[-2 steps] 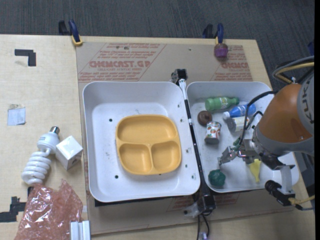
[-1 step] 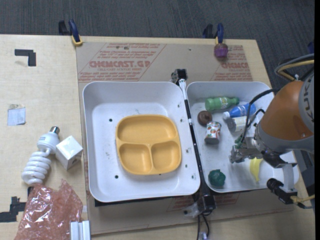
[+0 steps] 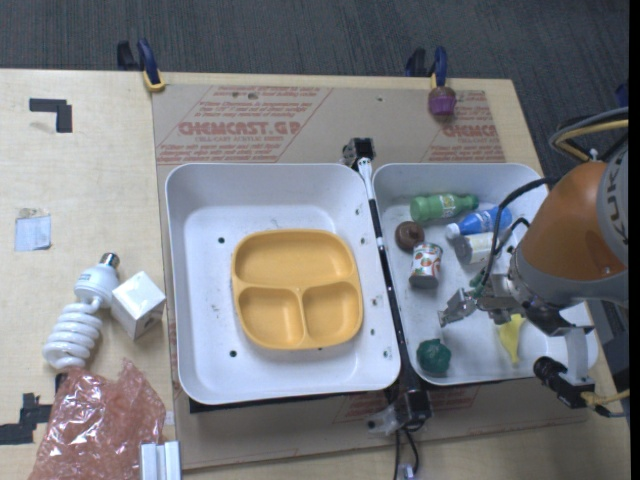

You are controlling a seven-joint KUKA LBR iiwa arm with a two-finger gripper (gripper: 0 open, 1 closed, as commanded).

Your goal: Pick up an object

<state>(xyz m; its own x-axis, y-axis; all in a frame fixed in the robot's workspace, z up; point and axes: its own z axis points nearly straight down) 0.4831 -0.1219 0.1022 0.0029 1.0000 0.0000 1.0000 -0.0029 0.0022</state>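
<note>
The gripper [image 3: 462, 306] hangs low inside the right bin [image 3: 392, 268], near the middle of its floor, its metal fingers pointing toward that bin's left wall. Whether they are spread or closed I cannot tell; nothing can be seen between them.

The nearest candidate, I judge, is the small can [image 3: 426, 265] with a red-and-white label, just up and to the left of the fingers, lying tilted so its long axis runs roughly front to back. A dark green lump [image 3: 434, 356] sits below the fingers near the bin's front edge, rounded and matte. A yellow piece [image 3: 510, 338], partly hidden by the arm, lies just to the right.

Farther toward the back edge are a brown ring-like round [image 3: 408, 234], a green plastic bottle [image 3: 441, 206] lying on its side with its axis left to right, and a white-and-blue bottle [image 3: 478, 223] lying likewise.

The left bin [image 3: 190, 268] holds a smooth yellow divided tray [image 3: 296, 288].
</note>
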